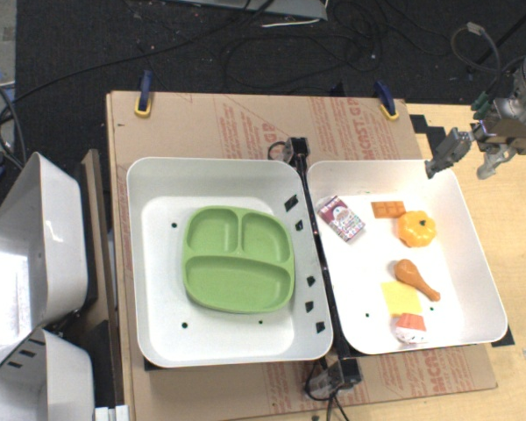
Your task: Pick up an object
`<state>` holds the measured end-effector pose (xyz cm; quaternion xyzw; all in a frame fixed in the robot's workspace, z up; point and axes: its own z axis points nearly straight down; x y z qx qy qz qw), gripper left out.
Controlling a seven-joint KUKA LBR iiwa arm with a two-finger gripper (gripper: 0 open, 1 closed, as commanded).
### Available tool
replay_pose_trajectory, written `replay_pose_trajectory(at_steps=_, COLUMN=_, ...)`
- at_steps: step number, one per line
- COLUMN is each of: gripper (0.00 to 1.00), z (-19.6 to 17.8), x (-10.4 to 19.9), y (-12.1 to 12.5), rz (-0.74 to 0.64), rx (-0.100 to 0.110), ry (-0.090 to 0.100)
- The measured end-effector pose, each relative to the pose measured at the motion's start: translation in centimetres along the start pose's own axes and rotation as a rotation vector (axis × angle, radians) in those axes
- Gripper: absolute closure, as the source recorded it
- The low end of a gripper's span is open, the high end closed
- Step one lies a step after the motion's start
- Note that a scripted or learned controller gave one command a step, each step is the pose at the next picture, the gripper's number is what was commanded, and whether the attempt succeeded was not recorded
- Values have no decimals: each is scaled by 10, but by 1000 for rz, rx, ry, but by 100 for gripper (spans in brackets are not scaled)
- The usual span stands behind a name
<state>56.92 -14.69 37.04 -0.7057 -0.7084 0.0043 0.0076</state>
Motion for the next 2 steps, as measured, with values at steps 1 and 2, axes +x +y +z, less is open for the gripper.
replay_pose_trajectory(at_steps=1, gripper=0, z=-152, x=-24, y=39, rz=1, rx=-35, ry=-12)
replay_pose_trajectory(at_steps=2, gripper=0, z=-136, x=-41, y=40, rz=7, rx=-16, ry=-6)
